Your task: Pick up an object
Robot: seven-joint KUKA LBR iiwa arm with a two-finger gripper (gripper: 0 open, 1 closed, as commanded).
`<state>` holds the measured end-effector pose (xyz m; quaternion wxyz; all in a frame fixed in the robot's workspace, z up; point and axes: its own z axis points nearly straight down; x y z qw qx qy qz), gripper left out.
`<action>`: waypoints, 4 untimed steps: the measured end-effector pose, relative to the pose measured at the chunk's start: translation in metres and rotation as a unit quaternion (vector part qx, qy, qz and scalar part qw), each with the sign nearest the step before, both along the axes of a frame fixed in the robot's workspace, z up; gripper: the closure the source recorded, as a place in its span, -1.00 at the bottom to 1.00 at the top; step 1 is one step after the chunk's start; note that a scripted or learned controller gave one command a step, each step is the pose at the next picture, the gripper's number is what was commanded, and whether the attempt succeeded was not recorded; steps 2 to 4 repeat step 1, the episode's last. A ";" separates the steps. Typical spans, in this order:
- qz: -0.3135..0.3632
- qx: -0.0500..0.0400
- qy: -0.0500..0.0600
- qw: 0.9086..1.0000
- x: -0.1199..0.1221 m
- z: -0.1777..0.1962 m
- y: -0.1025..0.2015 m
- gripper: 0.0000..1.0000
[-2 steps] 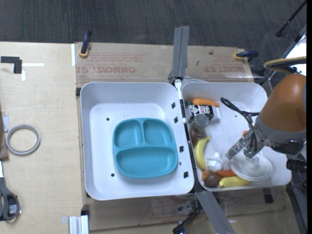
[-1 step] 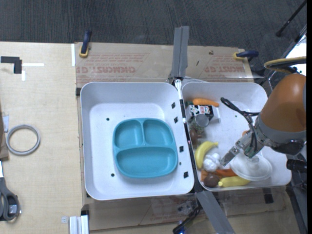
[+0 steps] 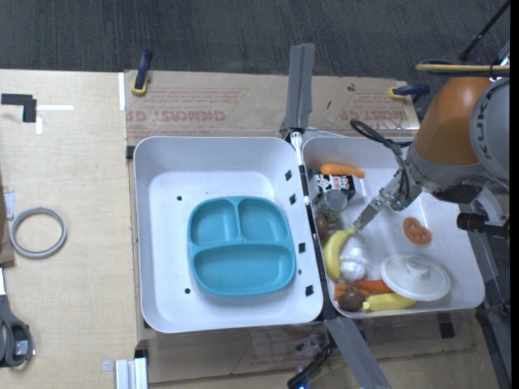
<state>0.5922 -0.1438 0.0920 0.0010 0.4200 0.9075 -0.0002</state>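
Over the right bin (image 3: 462, 298) the gripper (image 3: 362, 220) hangs low, and whether it grips anything I cannot tell. Just near of it lie a banana (image 3: 333, 250) and a white lid (image 3: 415, 275). Left bin (image 3: 154, 241): a blue plate (image 3: 241, 245).

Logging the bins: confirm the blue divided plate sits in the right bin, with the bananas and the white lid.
Wrong bin. The camera view shows the blue divided plate alone in the left bin; the bananas and the white lid lie in the right bin.
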 end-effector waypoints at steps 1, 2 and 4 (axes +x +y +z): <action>0.031 -0.001 -0.001 1.000 0.033 0.001 -0.079 -1.00; 0.031 -0.001 -0.001 1.000 0.033 0.001 -0.079 -1.00; 0.031 -0.001 -0.001 1.000 0.033 0.001 -0.079 -1.00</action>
